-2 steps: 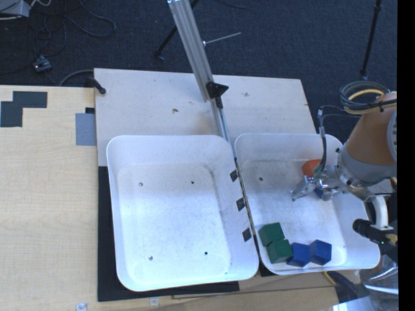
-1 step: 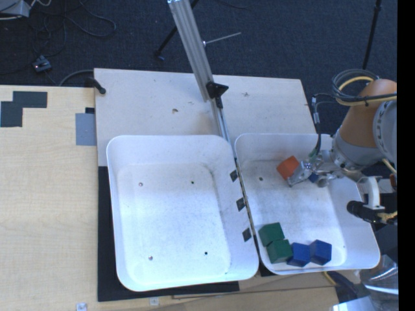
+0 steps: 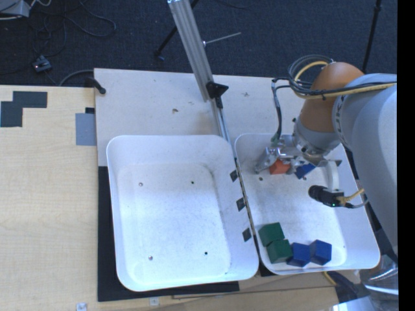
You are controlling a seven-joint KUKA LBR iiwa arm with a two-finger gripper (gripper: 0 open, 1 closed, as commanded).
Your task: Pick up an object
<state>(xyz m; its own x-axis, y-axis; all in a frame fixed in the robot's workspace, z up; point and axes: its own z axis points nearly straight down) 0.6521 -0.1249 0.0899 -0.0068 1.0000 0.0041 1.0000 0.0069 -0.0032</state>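
A: Where was the small orange block [image 3: 279, 167] seen?

B: In the right-hand shallow white bin [image 3: 363, 254], far end, right under the gripper [image 3: 283, 161]. Whether it was clamped couldn't be told; jaws' state unclear.

A: The rest?

B: Two green cubes [image 3: 275, 241] and two blue cubes [image 3: 310, 253] were bunched at the near wall, probably left for later tries.

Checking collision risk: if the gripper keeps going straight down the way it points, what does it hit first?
Probably the orange block right at the gripper, with a blue piece beside it; under them lies the right bin floor. Depth is unclear from this slanted view.
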